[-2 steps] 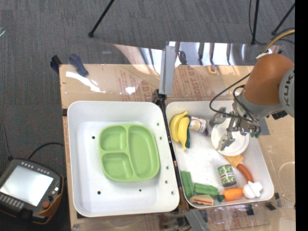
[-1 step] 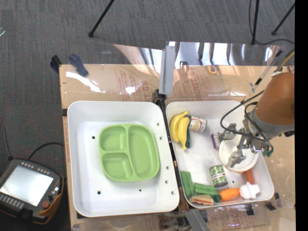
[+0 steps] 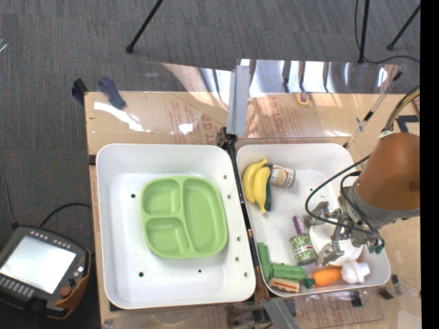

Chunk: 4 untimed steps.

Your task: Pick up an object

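Your hand (image 3: pixel 337 247) hovers low in the right white bin (image 3: pixel 322 153), beside the small green-labelled can (image 3: pixel 302 248); I cannot tell its state. Centre over that can, clear of the orange carrot (image 3: pixel 327 276), before descending.

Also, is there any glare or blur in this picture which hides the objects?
In the camera view, glare lies on the clear panel behind the bins; the banana and green plate look sharp, evenly lit; the hand is slightly soft.

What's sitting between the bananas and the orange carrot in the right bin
In the camera view, a small green-labelled can stands between the bananas and the carrot, with bare white bin floor above it.
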### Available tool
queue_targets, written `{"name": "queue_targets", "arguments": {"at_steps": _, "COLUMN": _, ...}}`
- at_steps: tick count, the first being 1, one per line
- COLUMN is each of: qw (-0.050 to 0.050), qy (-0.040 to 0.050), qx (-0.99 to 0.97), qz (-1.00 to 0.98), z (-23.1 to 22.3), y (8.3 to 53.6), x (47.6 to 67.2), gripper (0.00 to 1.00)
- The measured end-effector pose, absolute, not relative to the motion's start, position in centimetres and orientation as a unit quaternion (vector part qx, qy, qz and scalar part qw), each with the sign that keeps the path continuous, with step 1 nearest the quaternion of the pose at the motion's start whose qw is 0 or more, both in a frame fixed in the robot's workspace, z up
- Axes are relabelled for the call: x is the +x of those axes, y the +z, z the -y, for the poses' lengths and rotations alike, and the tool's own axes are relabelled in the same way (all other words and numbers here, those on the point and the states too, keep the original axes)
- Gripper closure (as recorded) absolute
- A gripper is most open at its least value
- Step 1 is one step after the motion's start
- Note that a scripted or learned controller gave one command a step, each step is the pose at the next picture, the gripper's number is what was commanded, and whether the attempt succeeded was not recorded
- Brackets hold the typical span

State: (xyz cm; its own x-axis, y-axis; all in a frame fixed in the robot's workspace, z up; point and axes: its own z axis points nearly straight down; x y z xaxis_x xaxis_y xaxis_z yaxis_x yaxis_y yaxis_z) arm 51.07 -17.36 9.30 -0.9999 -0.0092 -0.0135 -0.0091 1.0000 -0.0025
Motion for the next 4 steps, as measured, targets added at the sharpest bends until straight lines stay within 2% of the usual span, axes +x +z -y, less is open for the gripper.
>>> {"name": "queue_targets", "arguments": {"at_steps": 1, "qw": 0.008, "qy": -0.0005, "qx": -0.080, "qz": -0.997, "z": 9.4, "y": 9.3, "x": 53.5, "gripper": 0.00}}
{"name": "queue_targets", "arguments": {"at_steps": 2, "qw": -0.012, "qy": -0.0021, "qx": -0.076, "qz": -0.997, "z": 8.7, "y": 9.3, "x": 64.0, "gripper": 0.00}}
{"name": "queue_targets", "arguments": {"at_steps": 3, "qw": 0.004, "qy": 0.0005, "qx": -0.061, "qz": -0.998, "z": 8.5, "y": 9.2, "x": 51.3, "gripper": 0.00}}
{"name": "queue_targets", "arguments": {"at_steps": 4, "qw": 0.004, "qy": 0.0004, "qx": 0.000, "qz": -1.000, "z": 8.8, "y": 9.2, "x": 56.7, "gripper": 0.00}}
